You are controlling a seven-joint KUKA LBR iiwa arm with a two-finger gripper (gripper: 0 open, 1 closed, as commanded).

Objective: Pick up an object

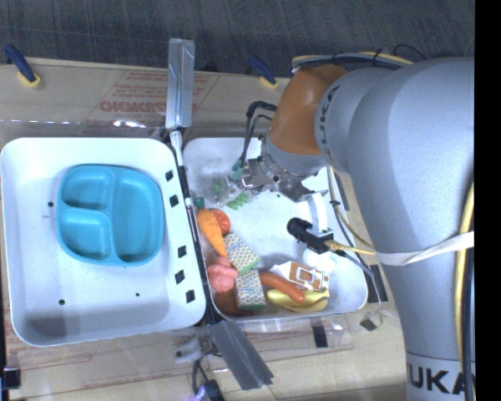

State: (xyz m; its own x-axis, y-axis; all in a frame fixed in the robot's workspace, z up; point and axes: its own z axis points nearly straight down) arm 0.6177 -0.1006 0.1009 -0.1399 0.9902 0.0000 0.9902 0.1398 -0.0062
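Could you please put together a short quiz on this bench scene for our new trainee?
1. True or false: the blue divided plate lies in the right bin.
2. Which lies nearer the divider between the bins: A) the carrot or B) the banana?
3. Fill in: the gripper is over the ____ bin.

Key: 1. False, it lies in the left bin. 2. A. 3. Right, near its far end.
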